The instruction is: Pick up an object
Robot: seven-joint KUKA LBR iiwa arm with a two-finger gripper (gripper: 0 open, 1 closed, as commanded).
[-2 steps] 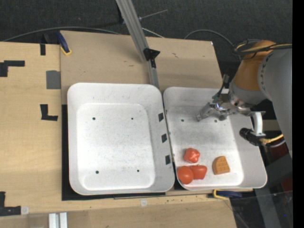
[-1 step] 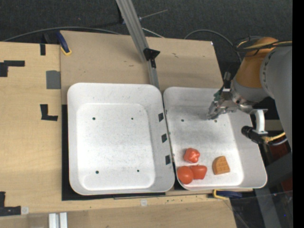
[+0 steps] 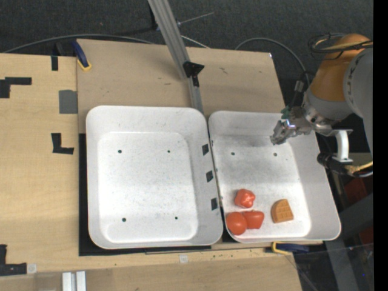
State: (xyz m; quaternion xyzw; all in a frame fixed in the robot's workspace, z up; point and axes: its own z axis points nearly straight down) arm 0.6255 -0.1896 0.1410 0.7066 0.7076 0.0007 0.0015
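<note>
A grey robot arm reaches in from the right; its gripper [image 3: 280,134] hovers over the upper part of the right bin [image 3: 242,132], its grip state unclear. Three red objects [image 3: 244,211] and a tan waffle-like piece [image 3: 282,211] lie near the bin's lower edge.

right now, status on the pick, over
Pincer over right white bin, upper end, nothing seen in it. Red and orange toy foods at the near end, untouched. Path clear.

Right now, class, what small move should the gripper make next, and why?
Probably move toward the near end of the right bin: the gripper hangs over its far end, while the red pieces and waffle lie at its near end.
</note>
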